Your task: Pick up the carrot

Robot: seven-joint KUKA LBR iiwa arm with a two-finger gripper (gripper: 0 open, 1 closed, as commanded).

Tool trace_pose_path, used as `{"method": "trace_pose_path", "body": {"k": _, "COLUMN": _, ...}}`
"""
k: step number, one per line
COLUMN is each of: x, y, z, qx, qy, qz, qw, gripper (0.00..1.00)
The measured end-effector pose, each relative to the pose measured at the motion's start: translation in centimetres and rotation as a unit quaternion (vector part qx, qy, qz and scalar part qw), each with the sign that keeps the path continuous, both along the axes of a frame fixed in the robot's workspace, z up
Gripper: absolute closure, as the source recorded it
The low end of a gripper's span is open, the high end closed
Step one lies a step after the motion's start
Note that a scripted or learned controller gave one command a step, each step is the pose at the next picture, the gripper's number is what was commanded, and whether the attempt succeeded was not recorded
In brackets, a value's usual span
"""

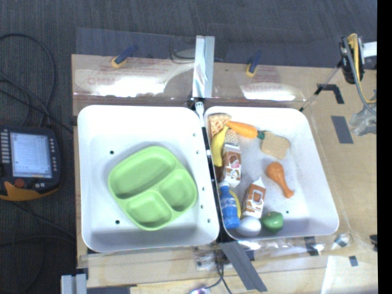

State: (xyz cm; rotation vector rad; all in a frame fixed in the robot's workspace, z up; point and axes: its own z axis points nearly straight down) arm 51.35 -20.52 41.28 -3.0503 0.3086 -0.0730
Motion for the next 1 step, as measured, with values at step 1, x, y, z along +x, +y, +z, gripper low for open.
{"method": "trace_pose_path", "body": {"k": 1, "x": 0.31, "y": 0.34, "z": 0.89, "qx": 0.0067, "qy": -0.006, "qz": 0.001, "qw": 1.0, "gripper": 1.0}}
